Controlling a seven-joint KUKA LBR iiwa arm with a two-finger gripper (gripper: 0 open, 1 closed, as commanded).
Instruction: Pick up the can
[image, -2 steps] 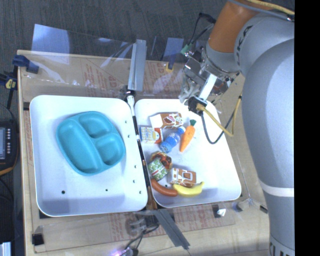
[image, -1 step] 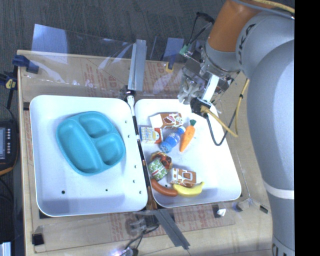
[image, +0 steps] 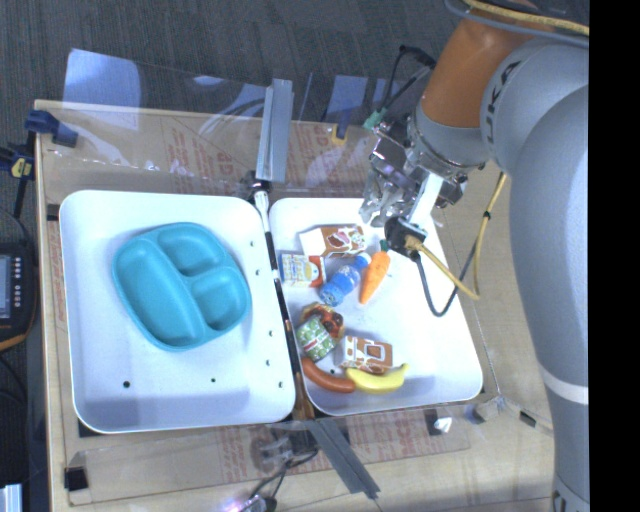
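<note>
The can (image: 318, 336), small with a green and red label, lies in the front left part of the right bin (image: 450, 340), pressed among other items. My gripper (image: 386, 212) hangs over the back of that bin, above a small printed carton (image: 343, 240) and near the top of a carrot (image: 373, 276). It is well behind the can and apart from it. Nothing shows in its grasp.
Around the can lie a blue bottle (image: 340, 281), a small packet (image: 296, 268), a sausage (image: 326, 378), a banana (image: 380, 379) and a brown box (image: 366, 353). The left bin (image: 100, 390) holds a blue divided plate (image: 181, 283). A cable (image: 445, 275) loops right of the carrot.
</note>
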